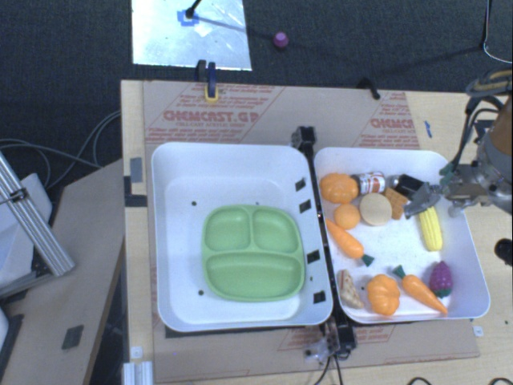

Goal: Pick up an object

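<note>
Pick not done yet, by the look of it. Gripper [421,201] down low over the right bin [473,255], reaching in from the right, tip just above the top end of the corn cob [431,228] and near the dark block [407,184]. Jaws: cannot tell how far open, too small and blurred at the tip; nothing visibly held between them.

Candidate objects all lying in the right bin: orange fruit [339,188] at upper left, small can [371,183] just beside it, round bun [374,209], smaller orange ball [346,216], carrot [347,241] along the left wall, second carrot [422,292] near the front, small pumpkin [383,293], bread slice [349,288] at front left corner, purple grapes [440,277] at lower right. Nothing lifted clear of the bin floor as far as visible.

Left bin [172,215] with a green divided plate [253,253] lying flat in it, well apart from the gripper.

Judged stage: approach or descent toward corn cob, probably the target given closeness. Left to do: close on something, lift out. Crowding around bun and dark block likely to interfere.
</note>
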Motion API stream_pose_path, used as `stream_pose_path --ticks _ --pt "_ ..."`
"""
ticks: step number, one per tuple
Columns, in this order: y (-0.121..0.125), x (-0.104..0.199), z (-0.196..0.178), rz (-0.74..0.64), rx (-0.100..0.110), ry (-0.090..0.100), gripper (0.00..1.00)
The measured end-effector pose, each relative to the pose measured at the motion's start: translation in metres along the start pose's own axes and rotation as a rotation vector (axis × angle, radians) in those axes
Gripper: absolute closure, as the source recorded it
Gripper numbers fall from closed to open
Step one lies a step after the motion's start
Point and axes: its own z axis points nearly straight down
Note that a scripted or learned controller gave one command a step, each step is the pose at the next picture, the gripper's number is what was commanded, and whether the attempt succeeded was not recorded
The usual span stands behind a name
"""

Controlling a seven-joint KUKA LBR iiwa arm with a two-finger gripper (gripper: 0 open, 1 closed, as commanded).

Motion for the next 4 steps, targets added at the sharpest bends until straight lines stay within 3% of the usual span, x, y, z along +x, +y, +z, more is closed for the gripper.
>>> stream_pose_path --ticks 1,3,4 --pt "0.000 0.000 0.000 0.000 0.000 0.000 0.00" --pt "-0.005 0.002 0.123 0.002 0.006 0.002 0.00" --pt "-0.001 -0.001 0.166 0.002 0.005 0.002 0.00"
